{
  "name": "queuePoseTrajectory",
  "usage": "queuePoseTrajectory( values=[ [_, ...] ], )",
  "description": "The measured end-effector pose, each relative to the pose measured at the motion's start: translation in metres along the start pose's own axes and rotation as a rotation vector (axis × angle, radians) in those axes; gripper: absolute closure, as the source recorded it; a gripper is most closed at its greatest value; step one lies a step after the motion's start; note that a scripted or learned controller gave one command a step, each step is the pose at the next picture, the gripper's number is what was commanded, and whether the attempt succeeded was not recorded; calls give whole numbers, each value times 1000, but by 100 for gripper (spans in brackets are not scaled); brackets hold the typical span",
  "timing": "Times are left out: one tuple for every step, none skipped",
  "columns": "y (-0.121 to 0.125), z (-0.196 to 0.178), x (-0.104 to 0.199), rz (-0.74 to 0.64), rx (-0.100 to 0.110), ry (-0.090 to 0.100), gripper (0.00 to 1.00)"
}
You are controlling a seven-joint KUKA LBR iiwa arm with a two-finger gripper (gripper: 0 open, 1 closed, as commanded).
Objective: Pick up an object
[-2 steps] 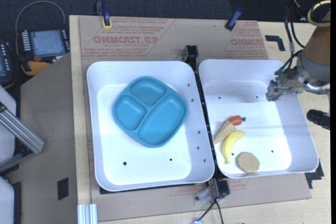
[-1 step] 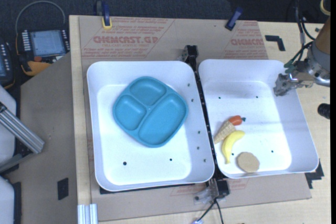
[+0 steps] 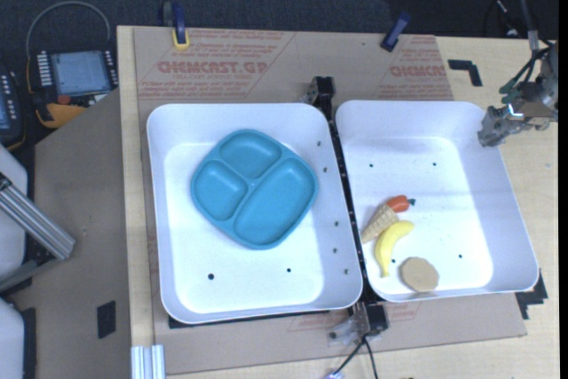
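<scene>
In the right bin (image 3: 444, 142), near its front left corner, lie a yellow banana (image 3: 390, 246), a tan round cookie-like disc (image 3: 419, 273), and a beige cone with an orange-red tip (image 3: 387, 213). The three sit close together, the cone touching the banana. My gripper (image 3: 497, 126) hangs at the far right, over the right bin's back right rim, well away from these objects. Nothing shows between its tips.
The left bin (image 3: 177, 280) holds a blue divided plate (image 3: 255, 187) at its centre. A black clamp (image 3: 321, 90) sits between the bins at the back. Blue clips (image 3: 394, 31) hold the cardboard bench top. A pendant with a screen (image 3: 78, 72) lies at the far left.
</scene>
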State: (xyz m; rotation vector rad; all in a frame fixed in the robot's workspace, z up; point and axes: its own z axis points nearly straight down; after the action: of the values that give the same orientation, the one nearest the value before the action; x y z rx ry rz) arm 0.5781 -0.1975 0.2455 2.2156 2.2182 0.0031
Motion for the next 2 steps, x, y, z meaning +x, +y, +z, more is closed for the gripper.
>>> queuePoseTrajectory(
  values=[
    [10,11,57,-4,8,5,100],
    [13,22,109,-1,8,4,100]
  ],
)
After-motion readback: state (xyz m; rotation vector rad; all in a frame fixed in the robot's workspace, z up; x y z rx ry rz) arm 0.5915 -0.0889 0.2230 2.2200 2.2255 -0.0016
